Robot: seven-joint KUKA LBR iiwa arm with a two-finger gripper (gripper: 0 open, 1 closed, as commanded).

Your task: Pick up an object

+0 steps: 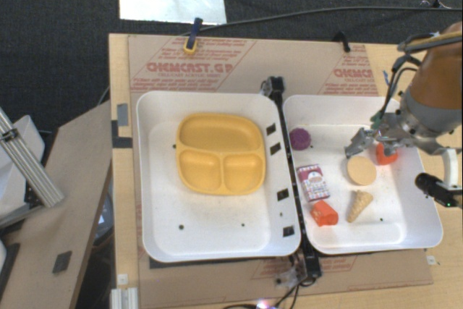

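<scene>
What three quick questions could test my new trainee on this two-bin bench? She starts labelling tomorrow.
1. True or false: the yellow divided tray lies in the left bin.
2. Which lies nearest the bin divider: A) purple ball, B) cone, C) round tan disc?
3. What hovers over the right bin, beside the disc?

Key: 1 true; 2 A; 3 the gripper.

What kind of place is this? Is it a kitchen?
Probably not a kitchen, more likely a robot lab. A robot arm reaches over two white bins on a bench, with toy food like an ice-cream cone and a yellow tray inside.
</scene>
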